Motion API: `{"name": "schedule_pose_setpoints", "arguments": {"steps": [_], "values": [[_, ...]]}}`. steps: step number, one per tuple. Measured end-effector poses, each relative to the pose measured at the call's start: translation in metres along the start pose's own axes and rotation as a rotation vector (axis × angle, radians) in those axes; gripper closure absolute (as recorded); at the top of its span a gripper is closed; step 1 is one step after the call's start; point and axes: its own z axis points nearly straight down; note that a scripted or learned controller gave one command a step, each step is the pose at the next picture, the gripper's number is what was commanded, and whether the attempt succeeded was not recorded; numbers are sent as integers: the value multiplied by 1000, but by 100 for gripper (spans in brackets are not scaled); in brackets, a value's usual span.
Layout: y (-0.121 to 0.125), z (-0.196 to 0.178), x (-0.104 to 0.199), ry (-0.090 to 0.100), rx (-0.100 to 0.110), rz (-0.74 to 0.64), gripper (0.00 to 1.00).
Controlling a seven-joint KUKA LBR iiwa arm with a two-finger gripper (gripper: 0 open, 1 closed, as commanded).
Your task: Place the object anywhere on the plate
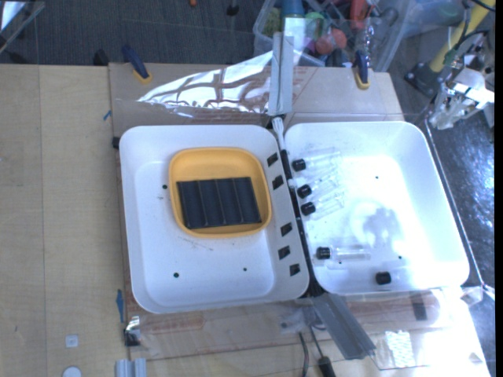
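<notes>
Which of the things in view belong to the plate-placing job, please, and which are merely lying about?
For the job:
- yellow plate in the left bin
- dark ridged block already lying on the plate

Lying about:
- clear tubes with black caps in the right bin
- clear tub of colourful items behind the bins
- blue clamp

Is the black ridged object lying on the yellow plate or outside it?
On it. The black ridged object lies flat inside the yellow plate in the left bin.
</notes>
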Motion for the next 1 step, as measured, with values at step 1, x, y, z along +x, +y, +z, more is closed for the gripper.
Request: {"name": "schedule_pose_setpoints", "arguments": {"steps": [1], "values": [[0,0,0,0,1,0,0]]}}
